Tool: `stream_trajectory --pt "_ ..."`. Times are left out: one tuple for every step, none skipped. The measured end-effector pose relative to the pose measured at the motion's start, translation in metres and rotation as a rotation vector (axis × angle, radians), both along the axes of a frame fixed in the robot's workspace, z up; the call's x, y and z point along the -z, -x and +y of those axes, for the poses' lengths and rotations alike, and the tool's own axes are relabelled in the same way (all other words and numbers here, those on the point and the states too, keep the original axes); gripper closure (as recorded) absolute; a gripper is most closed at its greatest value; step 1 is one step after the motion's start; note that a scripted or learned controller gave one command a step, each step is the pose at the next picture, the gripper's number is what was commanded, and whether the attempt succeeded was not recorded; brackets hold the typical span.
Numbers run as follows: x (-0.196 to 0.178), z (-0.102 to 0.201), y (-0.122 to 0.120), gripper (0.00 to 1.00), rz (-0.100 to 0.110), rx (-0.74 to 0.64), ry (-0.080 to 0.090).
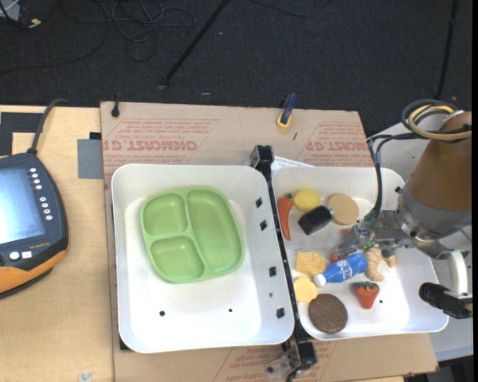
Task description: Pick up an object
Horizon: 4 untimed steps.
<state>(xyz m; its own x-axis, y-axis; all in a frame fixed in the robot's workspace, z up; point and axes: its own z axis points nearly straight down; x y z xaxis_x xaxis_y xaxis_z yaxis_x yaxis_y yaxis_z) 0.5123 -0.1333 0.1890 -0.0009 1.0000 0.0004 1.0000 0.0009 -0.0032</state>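
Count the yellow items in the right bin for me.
3: a lemon-like piece near the bin's top, a yellow block mid-bin left of the blue bottle, and a yellow round piece below it. The gripper may hide more.

A dark carpeted floor [223,46] strewn with thin black cables [143,6] fills the top of the scene. Below it, a light wooden bench [72,325] carries a flat brown cardboard sheet [191,134] printed with red lettering, under even lighting.
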Motion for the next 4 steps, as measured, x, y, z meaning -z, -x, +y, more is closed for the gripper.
stream_trajectory --pt "0.057 -0.008 -0.001 0.00 0.007 -0.001 -0.003" --pt "0.104 -0.007 -0.001 0.00 0.001 -0.001 -0.001" --pt "0.092 -0.009 -0.001 1.00 0.002 0.005 -0.003" --pt "0.050 -0.010 -0.007 1.00 -0.002 0.001 0.000"
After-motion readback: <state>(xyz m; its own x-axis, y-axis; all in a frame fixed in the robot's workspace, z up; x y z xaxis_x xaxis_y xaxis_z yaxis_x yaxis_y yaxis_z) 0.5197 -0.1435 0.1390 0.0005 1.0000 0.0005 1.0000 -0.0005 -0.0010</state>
